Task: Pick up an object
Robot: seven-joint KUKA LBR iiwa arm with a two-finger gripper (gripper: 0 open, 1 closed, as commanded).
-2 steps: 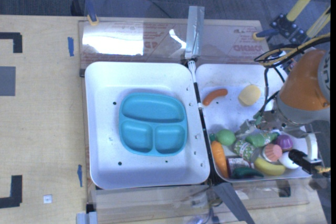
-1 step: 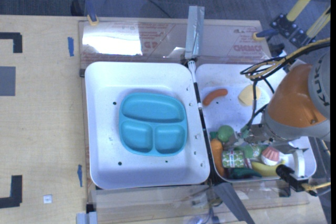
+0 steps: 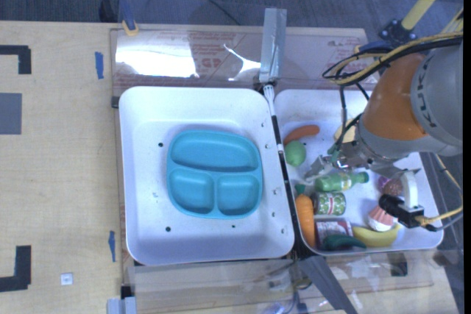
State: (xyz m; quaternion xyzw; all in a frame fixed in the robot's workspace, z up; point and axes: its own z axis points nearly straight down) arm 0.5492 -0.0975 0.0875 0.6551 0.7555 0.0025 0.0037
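we see two shallow white bins of smooth, glossy plastic with rounded corners, side by side. the left bin (image 3: 140,158) holds one thing: a matte turquoise plate (image 3: 215,171), a rounded rectangle moulded into three compartments, lying flat near the bin's centre.

the right bin (image 3: 324,108) holds a scatter of small toy foods. towards its 10 o'clock lies a smooth reddish-orange sausage (image 3: 302,133), and just at 6 o'clock of that sits a round green fruit (image 3: 295,154). near the middle a green bottle (image 3: 344,181) with a pale cap lies on its side. a squat can (image 3: 329,204) with a printed label lies close at the bottle's 6 o'clock. a tapered orange carrot (image 3: 305,220) lies along the left wall at 8 o'clock. a curved yellow banana (image 3: 377,235) lies at 5 o'clock by the front wall, with a dark green piece (image 3: 337,240) at its 9 o'clock.

the metal gripper (image 3: 324,164) hangs low over the right bin, just at 10 o'clock of the green bottle. we cannot tell how far it is open, nor whether it has hold of anything.
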